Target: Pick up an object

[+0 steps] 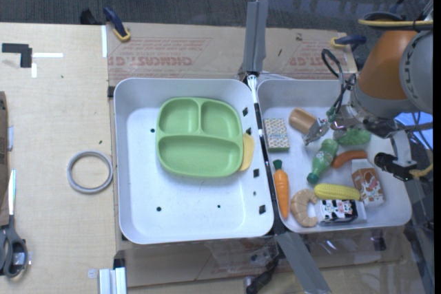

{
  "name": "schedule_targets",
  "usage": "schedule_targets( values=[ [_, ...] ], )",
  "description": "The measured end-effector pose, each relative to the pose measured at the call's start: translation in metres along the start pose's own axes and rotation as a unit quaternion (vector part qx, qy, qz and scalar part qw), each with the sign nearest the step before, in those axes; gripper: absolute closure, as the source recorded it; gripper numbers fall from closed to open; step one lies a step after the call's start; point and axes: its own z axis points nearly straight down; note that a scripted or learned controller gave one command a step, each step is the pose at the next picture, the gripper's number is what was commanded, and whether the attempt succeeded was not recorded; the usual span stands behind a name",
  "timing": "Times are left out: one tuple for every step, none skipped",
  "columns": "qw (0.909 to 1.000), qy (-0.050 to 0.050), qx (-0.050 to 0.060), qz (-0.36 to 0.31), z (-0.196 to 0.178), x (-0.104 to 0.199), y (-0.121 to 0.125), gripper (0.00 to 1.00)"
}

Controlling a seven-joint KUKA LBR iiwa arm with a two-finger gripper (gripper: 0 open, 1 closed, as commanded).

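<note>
A robotics lab: white bins (131,169) on a cardboard-topped bench (179,51), clamps (117,24), tape roll (90,171), toy food.

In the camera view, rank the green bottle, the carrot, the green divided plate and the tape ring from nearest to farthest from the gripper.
From the gripper:
1. Green bottle, just below it in the right bin.
2. Carrot, at that bin's left wall.
3. Green divided plate, in the left bin.
4. Tape ring, on the bench left of both bins.

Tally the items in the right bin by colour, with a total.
Green: 2, bottle, leafy piece
Orange: 2, carrot, sausage
Yellow: 1, corn
Tan or brown: 3, croissant, cylinder, cracker block
Printed packs: 2, box, card
Total: 10
</note>
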Motion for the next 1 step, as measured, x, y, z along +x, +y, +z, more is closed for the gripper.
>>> schedule_targets(
  values=[
    [0.9997,-0.001,0.003,0.026,0.0023,0.0147,-0.0452,0.0]
  ],
)
